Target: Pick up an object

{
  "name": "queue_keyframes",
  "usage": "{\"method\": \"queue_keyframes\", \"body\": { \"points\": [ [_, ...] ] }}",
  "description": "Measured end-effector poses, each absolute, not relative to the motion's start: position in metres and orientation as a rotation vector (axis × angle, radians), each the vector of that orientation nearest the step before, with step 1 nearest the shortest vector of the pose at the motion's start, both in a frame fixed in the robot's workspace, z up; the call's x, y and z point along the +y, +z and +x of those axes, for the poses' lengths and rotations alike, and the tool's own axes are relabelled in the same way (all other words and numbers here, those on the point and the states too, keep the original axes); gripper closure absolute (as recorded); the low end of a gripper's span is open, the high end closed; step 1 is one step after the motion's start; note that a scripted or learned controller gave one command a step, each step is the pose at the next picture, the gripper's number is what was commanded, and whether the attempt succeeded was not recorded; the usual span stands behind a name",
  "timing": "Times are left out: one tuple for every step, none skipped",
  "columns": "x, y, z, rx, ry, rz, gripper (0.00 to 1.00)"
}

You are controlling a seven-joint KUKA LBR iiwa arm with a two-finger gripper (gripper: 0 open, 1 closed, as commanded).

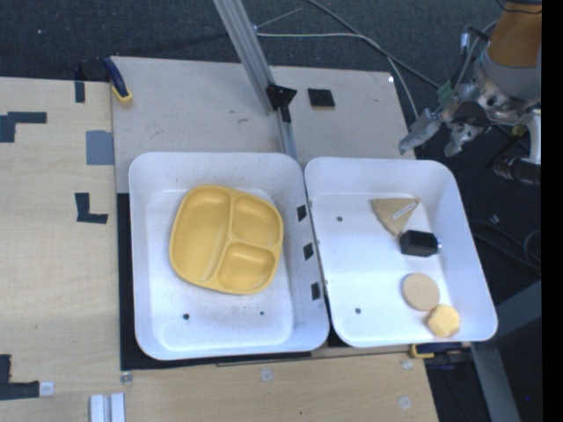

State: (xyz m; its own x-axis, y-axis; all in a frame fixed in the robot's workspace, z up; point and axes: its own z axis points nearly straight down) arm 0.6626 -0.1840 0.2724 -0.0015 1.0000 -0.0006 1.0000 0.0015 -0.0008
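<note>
My gripper point(436, 139) hangs above the far right corner of the right bin point(352, 176), just outside its back rim. It is open, its two fingers spread with nothing between them. Inside the right bin lie a tan wedge point(393, 212), a small black block point(420, 243) just below it, a round tan disc point(421, 291) and a yellow chunk point(443, 321) near the front right corner. All of them sit well below the gripper and apart from it.
The left bin point(149, 262) holds a yellow divided plate point(227, 238). A slanted metal bar point(251, 47) runs down to the gap between the bins. Cables point(352, 38) trail over the dark floor behind the bench.
</note>
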Motion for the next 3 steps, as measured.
{"method": "queue_keyframes", "body": {
  "points": [
    [-0.186, 0.228, 0.664, -2.221, 0.006, -2.218, 0.0],
    [-0.192, 0.166, 0.665, -2.22, 0.007, -2.218, 0.0],
    [-0.197, 0.118, 0.657, -2.22, 0.007, -2.218, 0.0]
  ]
}}
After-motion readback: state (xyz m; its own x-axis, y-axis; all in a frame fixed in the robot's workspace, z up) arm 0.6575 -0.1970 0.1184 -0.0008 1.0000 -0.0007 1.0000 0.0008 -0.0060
